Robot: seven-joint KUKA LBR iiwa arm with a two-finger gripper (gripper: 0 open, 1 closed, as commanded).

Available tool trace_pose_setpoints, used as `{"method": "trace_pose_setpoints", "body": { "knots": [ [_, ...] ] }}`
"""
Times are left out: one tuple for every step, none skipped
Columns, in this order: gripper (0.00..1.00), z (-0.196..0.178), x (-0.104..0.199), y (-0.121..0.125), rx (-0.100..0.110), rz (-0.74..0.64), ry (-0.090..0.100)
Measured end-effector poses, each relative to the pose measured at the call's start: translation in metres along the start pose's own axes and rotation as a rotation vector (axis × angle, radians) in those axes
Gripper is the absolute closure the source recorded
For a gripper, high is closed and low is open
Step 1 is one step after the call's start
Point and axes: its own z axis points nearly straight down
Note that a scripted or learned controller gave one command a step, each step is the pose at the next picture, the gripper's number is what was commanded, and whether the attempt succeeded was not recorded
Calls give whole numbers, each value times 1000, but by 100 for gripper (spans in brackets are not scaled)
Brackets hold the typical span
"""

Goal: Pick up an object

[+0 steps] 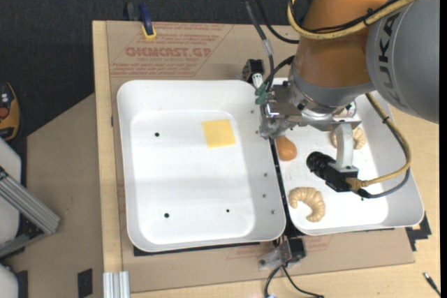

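The arm enters from the right and stands over the right bin. Its orange band is uppermost, and its grey body covers most of the far half of that bin.

The gripper is located at the near-left edge of the arm body, above the inner rim where the two bins meet. Whether the gripper is open or closed cannot be told, because the wrist hardware hides the tips. No object is visibly held.

Contents of the right bin:
- An orange rounded object lies on the bin floor near the left wall, directly below the gripper in the picture and just beside it. Contact between the two cannot be confirmed.
- A croissant lies nearer the front edge, curved, with its ends pointing down and to the right. It is apart from the orange rounded object and clear of the gripper.
- A pale ridged item lies further right, partly hidden by the arm. Its type cannot be determined.

Contents of the left bin:
- A flat yellow square lies in the far-right part of the floor, close to the dividing wall and well apart from all other objects.

Both bins rest side by side on a brown board printed with red lettering, which covers the counter. A blue and yellow clamp grips the far edge of the board, near its left corner.
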Motion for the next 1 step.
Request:
{"method": "trace_pose_setpoints", "body": {
  "knots": [
    [100, -162, -115, -9, -26, 13, -5]
  ]
}}
